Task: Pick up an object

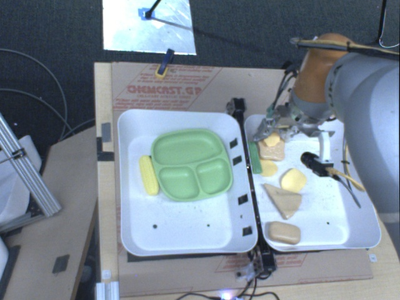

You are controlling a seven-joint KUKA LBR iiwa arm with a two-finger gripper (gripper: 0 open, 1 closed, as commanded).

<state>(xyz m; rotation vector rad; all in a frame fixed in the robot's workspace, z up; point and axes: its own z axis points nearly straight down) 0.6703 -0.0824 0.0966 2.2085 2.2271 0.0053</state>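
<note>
Near edge of right bin (365,233): tan oval piece (284,232). Behind it is a tan wedge (282,200), then a yellow round piece (293,180), with a smaller yellow disc (269,167) just left of it. Tan block (272,150) sits at the bin's far-left corner, right behind the disc. A green strip (255,158) lies along the bin's left wall beside both. Tool (270,132) is directly over the far edge of the tan block. Can't tell if the tool is apart or together, or whether it touches the block. Left bin (128,230): green divided plate (190,164) mid-bin, with a yellow corn-like piece (148,175) just beside its left rim. Both bins sit on a cardboard sheet (187,87) with red lettering, on the table (103,217). Farther back there's a blue-and-yellow clip (164,64) at the cardboard's far edge, then a shiny sheet (149,17).
</note>
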